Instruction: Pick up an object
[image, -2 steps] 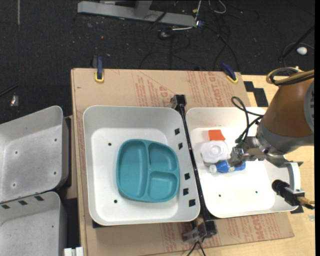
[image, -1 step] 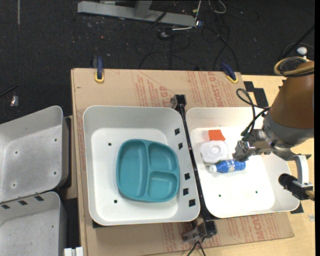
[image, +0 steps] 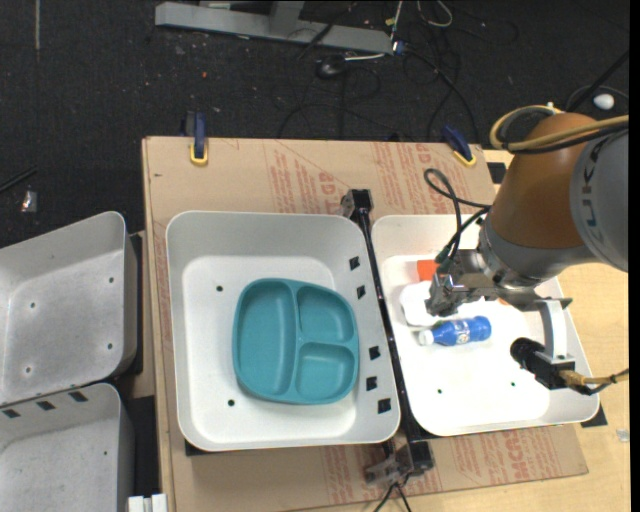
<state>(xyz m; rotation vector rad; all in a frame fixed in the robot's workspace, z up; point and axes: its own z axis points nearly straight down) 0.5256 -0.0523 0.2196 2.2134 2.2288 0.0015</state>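
Observation:
A small blue bottle with a white cap (image: 458, 331) lies on its side in the right bin (image: 480, 400). Just above it lies a white object (image: 416, 303), and a small orange piece (image: 427, 269) sits farther back. My gripper (image: 444, 296) hangs low over the white object, directly above the blue bottle's cap end. The wrist hides the fingers' stance. A teal divided plate (image: 296, 341) lies flat in the left bin (image: 200, 260).
The two white bins sit side by side on a brown board (image: 300, 170), with a black divider strip (image: 375, 300) between them. White metal panels (image: 60, 300) stand off the board at the left. Cables run across the dark floor behind.

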